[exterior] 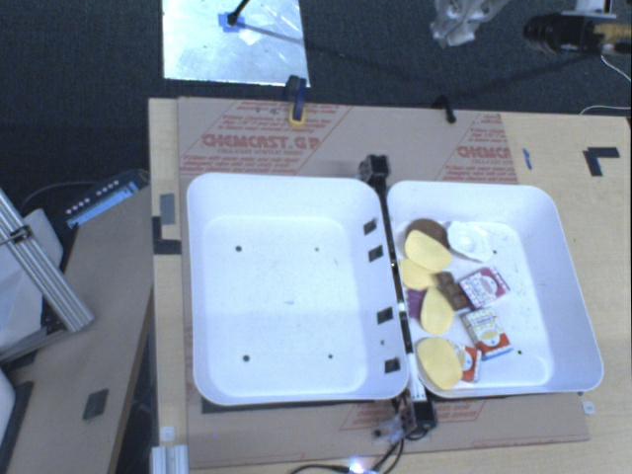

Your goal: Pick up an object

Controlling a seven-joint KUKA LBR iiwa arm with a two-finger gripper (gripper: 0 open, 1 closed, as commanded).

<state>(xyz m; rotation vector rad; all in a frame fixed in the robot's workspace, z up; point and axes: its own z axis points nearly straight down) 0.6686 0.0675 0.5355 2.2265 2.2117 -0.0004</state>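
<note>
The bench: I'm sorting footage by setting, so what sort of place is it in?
Probably a robotics lab's grasping test cell. Two white bins are clipped together on a cardboard-covered bench, small snack-like items are piled in the right one, and the gripper hangs above dark carpet.

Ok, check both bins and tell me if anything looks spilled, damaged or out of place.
Nothing looks spilled or damaged. All the items sit crowded against the left side of the right bin: yellow oval pieces, a brown piece, a white object and small packets, some overlapping. The hand is far above, away from them.
</note>
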